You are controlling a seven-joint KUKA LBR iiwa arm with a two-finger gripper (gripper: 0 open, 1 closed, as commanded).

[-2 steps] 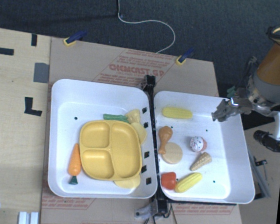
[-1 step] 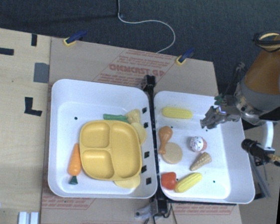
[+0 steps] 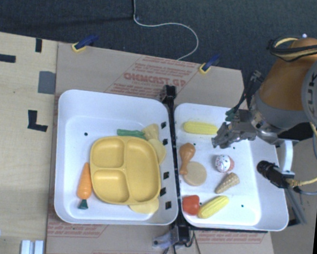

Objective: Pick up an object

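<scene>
My gripper (image 3: 223,140) hangs over the right bin (image 3: 262,218), just right of a yellow corn cob (image 3: 200,128) and above a white and red ball (image 3: 224,163). Nothing shows between its dark fingers. Below lie a chicken drumstick (image 3: 186,155), a tan round cookie (image 3: 194,174), an ice cream cone (image 3: 227,182), a red pepper (image 3: 190,203) and a second corn cob (image 3: 213,206).
The left bin (image 3: 68,142) holds a yellow divided plate (image 3: 125,170), a carrot (image 3: 85,183), a green bean (image 3: 130,132) and pale yellow pieces around the plate. A black divider clip (image 3: 168,93) sits between the bins. The arm's body (image 3: 294,82) looms at right.
</scene>
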